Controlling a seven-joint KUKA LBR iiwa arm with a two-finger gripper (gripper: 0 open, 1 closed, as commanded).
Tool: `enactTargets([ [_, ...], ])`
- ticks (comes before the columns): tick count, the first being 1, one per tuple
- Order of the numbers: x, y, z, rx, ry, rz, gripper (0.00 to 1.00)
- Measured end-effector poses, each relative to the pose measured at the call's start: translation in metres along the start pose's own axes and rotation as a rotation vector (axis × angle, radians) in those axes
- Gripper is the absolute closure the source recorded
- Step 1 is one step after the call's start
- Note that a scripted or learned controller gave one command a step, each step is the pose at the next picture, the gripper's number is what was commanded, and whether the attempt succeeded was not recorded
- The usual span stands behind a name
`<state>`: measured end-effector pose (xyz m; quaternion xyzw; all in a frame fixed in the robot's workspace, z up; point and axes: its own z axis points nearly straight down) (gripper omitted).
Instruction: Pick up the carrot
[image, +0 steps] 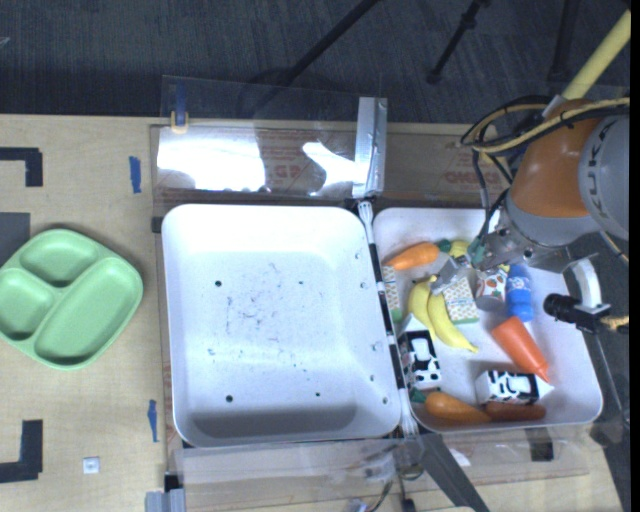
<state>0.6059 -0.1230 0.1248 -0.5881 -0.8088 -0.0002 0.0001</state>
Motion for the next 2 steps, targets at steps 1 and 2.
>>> enactTargets([
  [1, 0.04, 0.044, -0.061, -0.005, -0.004, -0.244, 0.0],
  [2, 0.04, 0.046, -0.072, -0.01, -0.006, -0.245, 1.0],
])
